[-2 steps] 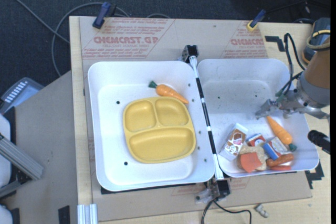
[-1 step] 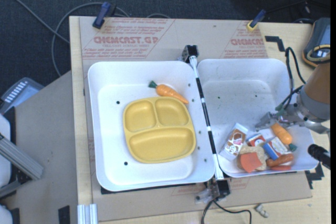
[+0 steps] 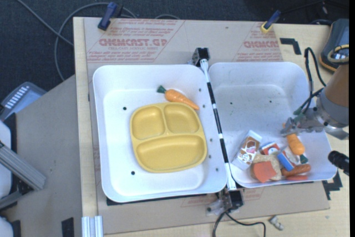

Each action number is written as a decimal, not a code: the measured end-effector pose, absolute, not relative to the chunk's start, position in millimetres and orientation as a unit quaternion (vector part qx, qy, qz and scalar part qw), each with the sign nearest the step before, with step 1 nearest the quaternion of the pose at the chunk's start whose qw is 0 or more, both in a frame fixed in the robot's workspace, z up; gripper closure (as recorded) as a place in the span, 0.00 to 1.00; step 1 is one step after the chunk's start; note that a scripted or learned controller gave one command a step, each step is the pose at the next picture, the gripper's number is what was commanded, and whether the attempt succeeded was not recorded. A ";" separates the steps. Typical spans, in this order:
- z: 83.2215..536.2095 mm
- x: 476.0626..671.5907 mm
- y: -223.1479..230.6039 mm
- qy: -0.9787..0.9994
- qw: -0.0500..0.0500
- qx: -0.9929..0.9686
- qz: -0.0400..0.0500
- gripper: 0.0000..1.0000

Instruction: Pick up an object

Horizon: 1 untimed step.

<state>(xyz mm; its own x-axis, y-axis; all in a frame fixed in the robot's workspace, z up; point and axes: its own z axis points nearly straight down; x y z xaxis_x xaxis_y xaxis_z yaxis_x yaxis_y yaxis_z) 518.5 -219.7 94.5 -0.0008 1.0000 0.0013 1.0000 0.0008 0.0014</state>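
I am looking first at the lower right of the frame, where small toy foods are lying heaped in the near corner of the right bin [image 3: 244,72]: a white carton [image 3: 249,151], a brown bread-like piece [image 3: 265,169], a blue stick [image 3: 285,162] and an orange piece [image 3: 296,145], all touching or overlapping. My guess is the pile is sitting there because the bin's shallow smooth floor lets things slide into the corner.

The gripper [image 3: 295,125] is hanging just above the orange piece, at the heap's upper right edge; I cannot tell how it is set, and nothing is visibly held.

Toward the centre left, a yellow three-compartment plate [image 3: 168,137], glossy and round-cornered, is resting in the left bin [image 3: 111,136]. Just beyond its upper rim a toy carrot [image 3: 178,96] is lying alone, well apart from the heap, probably the easier pick.
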 end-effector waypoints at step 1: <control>184.6 515.4 -53.4 0.708 0.000 0.706 0.001 1.00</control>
